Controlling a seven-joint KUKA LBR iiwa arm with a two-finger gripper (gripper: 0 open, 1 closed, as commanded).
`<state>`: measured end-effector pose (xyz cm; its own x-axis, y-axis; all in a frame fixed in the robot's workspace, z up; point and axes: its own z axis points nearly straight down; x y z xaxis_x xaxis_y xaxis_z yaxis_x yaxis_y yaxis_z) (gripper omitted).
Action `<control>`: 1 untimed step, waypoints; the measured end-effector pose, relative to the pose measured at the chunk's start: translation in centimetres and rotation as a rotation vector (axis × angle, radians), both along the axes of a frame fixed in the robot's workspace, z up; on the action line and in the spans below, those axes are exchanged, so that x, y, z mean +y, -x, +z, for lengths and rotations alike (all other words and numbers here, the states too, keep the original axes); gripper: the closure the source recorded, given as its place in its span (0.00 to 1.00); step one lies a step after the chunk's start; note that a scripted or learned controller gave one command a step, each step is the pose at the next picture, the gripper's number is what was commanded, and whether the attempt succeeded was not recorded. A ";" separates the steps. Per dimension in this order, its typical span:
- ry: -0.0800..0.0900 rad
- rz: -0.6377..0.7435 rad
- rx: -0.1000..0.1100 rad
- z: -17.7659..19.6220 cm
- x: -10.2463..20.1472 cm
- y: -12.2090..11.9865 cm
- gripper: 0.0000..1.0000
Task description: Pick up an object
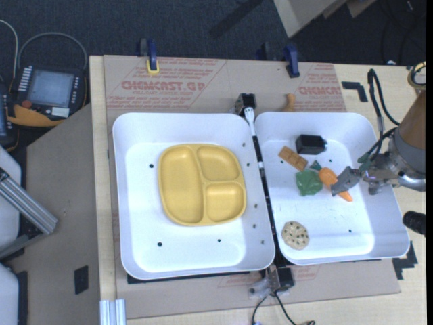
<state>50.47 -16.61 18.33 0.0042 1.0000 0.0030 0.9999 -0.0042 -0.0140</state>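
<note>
Nearest the camera, at about 6 o'clock in the right bin [389, 246], a round speckled cookie [295, 235] lies alone on the white floor. Beyond it, toward the bin's middle, a green lump [308, 183] sits just beside an orange carrot-like piece [329, 177], with a second small orange bit [345, 196] near it at 4 o'clock. Farther back lie a brown cracker-like bar [293, 158] and, at 12 o'clock of the cluster, a small black block [310, 143]. The left bin [128, 202] carries a yellow divided plate [201, 183] at its centre, well apart from all of this.

Judging by how things lie, nothing has been lifted yet: every object rests on a bin floor, so the grasp and the raise are both left to do. The orange pieces look like the likeliest target, being closest to the tool.

The arm [413, 137] enters from 3 o'clock, low over the right bin's far-right side. The hand [353, 179] points toward 9 o'clock, its tip just beside the orange pieces. Its dark fingers are blurred against the bin, and I cannot tell whether they stand wide or narrow; nothing is visibly held between them.
</note>
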 end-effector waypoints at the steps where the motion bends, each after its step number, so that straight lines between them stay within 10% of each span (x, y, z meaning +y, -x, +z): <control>1: 0.003 0.004 -0.014 0.7 0.0 -0.3 0.00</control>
